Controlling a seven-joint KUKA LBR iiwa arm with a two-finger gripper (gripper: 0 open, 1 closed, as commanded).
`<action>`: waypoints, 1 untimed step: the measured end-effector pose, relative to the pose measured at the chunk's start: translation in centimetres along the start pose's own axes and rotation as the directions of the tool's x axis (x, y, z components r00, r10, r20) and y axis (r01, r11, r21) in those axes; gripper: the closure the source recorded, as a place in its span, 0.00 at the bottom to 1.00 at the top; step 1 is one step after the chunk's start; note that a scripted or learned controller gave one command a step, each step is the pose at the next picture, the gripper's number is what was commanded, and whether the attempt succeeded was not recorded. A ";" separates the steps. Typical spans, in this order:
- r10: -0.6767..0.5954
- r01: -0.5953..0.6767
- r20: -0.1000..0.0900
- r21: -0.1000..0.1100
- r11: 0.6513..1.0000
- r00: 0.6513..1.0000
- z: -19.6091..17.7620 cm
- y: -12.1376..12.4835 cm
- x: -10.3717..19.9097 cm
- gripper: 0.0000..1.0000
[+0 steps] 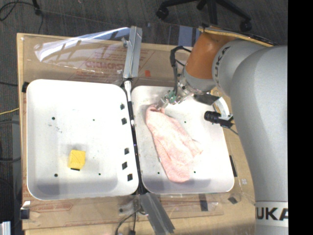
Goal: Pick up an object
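Note:
A pink towel-like cloth lies stretched diagonally in the right bin, from its upper left toward the lower middle. A small yellow block sits in the lower part of the left bin. My gripper is low over the right bin's upper left area, right at the cloth's top end. The grey arm with its orange band reaches in from the right and hides the right bin's far right corner.
A metal bar runs back from the seam between the bins. A clear plastic sheet lies on the bench behind the left bin. An office chair base stands on the floor beyond the bench.

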State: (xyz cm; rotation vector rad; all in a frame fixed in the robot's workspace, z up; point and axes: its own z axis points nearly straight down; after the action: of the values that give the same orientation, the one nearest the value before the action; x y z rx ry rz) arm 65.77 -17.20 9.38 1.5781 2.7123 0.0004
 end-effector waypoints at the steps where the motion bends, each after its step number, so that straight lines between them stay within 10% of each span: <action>1: -0.200 0.200 -0.003 0.002 0.980 0.980 0.0 -1.5 -2.6 1.00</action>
State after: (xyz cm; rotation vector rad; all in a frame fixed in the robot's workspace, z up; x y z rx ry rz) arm 65.77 -20.16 9.35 1.2995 2.8605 -0.0002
